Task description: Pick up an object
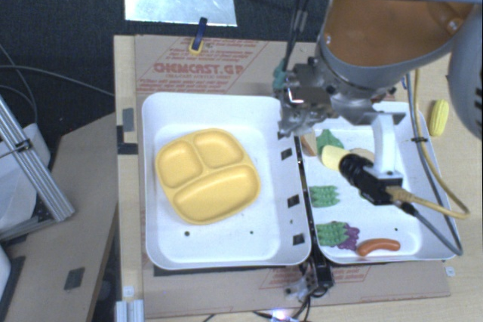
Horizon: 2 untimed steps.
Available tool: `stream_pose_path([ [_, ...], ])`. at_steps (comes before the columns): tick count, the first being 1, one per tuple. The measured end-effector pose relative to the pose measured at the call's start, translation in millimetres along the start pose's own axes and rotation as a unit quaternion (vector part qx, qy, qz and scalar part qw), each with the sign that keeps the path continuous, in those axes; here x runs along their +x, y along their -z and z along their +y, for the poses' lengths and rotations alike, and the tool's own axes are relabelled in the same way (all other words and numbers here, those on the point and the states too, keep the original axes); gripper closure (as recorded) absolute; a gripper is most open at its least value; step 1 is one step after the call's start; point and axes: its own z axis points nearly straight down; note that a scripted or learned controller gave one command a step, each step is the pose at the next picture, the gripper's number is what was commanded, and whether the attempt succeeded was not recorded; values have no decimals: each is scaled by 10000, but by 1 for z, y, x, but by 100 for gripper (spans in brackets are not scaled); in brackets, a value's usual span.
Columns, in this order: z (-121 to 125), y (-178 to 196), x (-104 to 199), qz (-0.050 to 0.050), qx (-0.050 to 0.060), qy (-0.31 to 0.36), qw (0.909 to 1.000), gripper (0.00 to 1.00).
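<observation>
Claw (296, 124) sits over the right bin's (423, 249) left rim, near the far corner; can't tell its state. Toy food in right bin: sausage (378, 246) near edge. Yellow tray (207, 176) in left bin (162, 249).

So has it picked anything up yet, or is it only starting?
Nothing looks lifted yet. The end effector is low at the right bin's left edge. The sausage, grapes and green piece lie in that bin. The yellow tray sits in the left bin. The grasp remains.
</observation>
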Motion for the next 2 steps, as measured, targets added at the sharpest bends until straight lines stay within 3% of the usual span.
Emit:
stream_pose_path([
  [2,1,22,0,1,-22,56,10000,100],
])
